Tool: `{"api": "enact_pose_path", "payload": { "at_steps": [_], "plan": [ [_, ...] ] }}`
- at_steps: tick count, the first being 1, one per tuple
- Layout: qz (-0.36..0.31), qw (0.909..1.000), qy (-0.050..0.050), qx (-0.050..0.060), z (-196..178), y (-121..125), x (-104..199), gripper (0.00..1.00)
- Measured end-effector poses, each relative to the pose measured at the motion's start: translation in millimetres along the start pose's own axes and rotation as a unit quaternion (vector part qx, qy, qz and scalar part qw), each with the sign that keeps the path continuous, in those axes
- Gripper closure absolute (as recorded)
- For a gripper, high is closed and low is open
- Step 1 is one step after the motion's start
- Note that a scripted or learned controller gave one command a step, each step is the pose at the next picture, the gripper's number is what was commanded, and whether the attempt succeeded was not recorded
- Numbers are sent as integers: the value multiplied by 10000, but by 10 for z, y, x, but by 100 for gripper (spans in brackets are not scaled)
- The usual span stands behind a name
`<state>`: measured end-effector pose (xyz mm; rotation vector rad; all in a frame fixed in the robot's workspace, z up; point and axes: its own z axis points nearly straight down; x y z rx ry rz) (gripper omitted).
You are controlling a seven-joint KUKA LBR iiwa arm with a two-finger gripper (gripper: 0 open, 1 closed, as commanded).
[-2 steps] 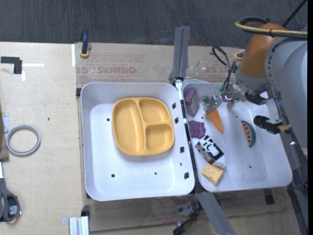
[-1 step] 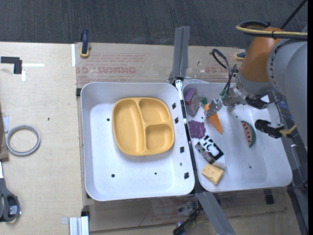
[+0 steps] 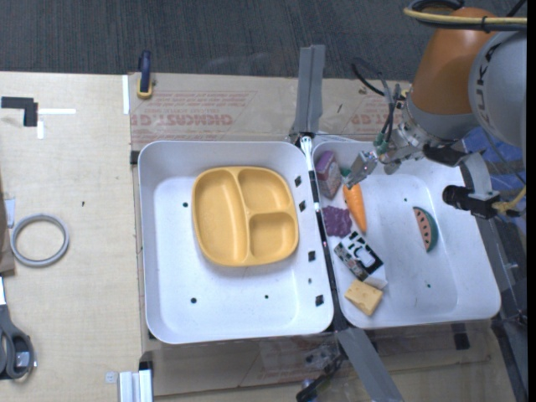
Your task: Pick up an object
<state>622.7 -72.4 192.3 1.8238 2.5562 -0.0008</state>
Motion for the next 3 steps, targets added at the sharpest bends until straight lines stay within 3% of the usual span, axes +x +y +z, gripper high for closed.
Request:
{"api": "enact_pose_path", "payload": {
  "at_steps": [1, 2, 3],
  "plan": [
    [227, 9997, -5, 4, 975, 211, -491, 0],
    [322, 9995, -2, 4, 1003, -66, -258, 0],
    [322, 9995, -7, 7, 911, -69, -269, 100]
  ]
}}
